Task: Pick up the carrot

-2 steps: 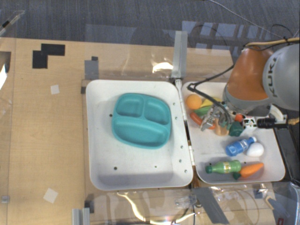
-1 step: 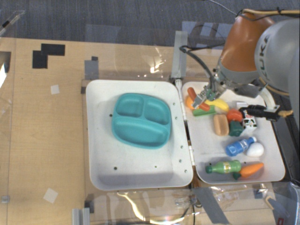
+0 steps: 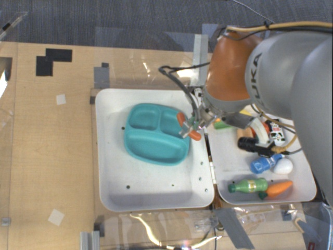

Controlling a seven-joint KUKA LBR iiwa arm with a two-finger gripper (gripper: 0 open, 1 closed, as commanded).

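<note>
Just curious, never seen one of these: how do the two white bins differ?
The left bin carries one big thing, a teal divided plate; the right bin carries many small things, among them a green bottle, a carrot and a blue toy. The pincer sits over the left bin at the plate's right edge, not over the right bin. Both are shallow, white and side by side.

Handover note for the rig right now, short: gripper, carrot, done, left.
Gripper: low over the right edge of the teal tray in the left bin, with a small orange item at its tips; grasp unclear.
Carrot: lying in the right bin near its front right corner, beside the green bottle, far from the gripper.
Done: nothing; carrot not picked.
Left: move to the right bin, grasp the carrot, lift.
</note>
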